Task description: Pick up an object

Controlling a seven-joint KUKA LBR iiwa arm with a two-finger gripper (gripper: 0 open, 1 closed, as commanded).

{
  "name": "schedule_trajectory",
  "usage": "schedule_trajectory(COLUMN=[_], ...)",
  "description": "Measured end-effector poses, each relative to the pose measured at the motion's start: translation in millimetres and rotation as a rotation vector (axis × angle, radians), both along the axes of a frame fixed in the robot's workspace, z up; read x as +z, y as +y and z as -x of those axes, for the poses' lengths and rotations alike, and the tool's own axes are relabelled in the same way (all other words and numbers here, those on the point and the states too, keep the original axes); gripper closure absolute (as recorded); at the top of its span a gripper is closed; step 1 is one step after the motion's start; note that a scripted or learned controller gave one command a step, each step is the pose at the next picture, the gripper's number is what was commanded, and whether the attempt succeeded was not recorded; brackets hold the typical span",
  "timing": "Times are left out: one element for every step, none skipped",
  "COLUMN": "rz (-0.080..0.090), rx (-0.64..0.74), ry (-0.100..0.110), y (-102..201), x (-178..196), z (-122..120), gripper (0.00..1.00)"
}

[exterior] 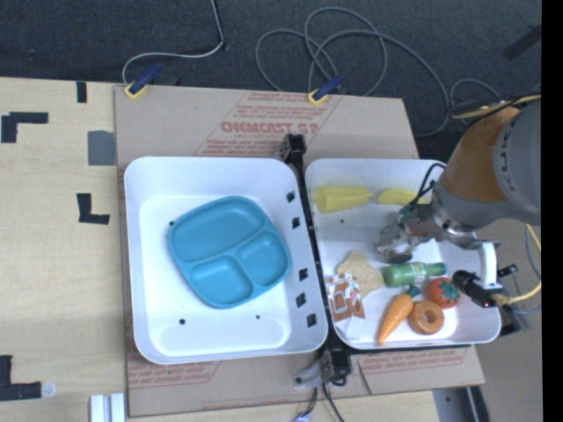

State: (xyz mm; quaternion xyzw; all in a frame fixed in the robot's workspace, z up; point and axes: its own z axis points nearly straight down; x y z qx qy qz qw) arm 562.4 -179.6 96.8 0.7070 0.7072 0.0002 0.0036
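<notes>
Over the right-hand bin (457,334), the gripper (398,240) is seen lowered among the toy food, hanging just above the green bottle (413,273). Whether anything is gripped cannot be told, since the tool is too small and blurred. The green bottle is taken as the landmark: a tomato (444,292) lies at its right end, a brown ring (427,317) and an orange carrot (395,318) lie just below it, a tan flat piece (358,272) rests beside its left end, and a printed red-and-white packet (344,297) lies further left. Two yellow pieces (341,198) are placed well above the bottle, near the bin's far wall. A blue divided plate (230,250) lies well to the left, in the other bin.

The approach step is judged to be in hand, with no object lifted yet. A short descent onto the bottle, or whichever piece lies beneath the tool, is called for next, followed by a firm closing and a straight lift.
</notes>
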Motion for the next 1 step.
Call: schedule_trajectory(rz=[-0.005], rx=[0.003], ry=[0.004], y=[68.4], x=[73.7], z=[-45.5], gripper=[1.00])
